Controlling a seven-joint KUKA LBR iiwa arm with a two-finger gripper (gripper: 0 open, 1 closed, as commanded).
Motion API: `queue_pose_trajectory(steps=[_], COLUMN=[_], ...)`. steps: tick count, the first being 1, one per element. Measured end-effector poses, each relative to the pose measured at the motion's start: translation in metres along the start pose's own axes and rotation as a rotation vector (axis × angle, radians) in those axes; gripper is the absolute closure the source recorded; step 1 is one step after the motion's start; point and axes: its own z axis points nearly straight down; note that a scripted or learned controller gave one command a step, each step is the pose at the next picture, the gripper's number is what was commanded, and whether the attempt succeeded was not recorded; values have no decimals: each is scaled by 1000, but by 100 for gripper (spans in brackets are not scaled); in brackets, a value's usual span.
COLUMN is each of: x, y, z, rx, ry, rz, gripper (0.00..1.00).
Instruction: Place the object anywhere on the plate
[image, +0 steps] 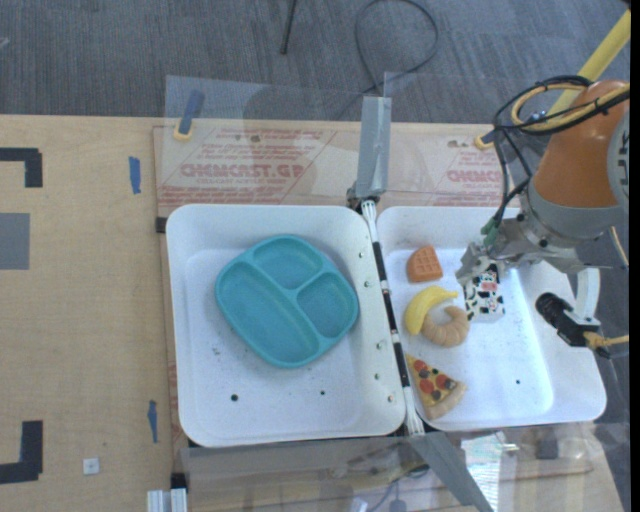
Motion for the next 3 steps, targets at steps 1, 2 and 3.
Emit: queue_pose_trajectory(steps=[1, 2, 3], x=[71, 163, 163], y=[32, 47, 47], z=[-1, -48, -48], rx=[-3, -2, -2], ry=[-1, -1, -1], rz=[-439, -477, -477], gripper=[100, 100, 0])
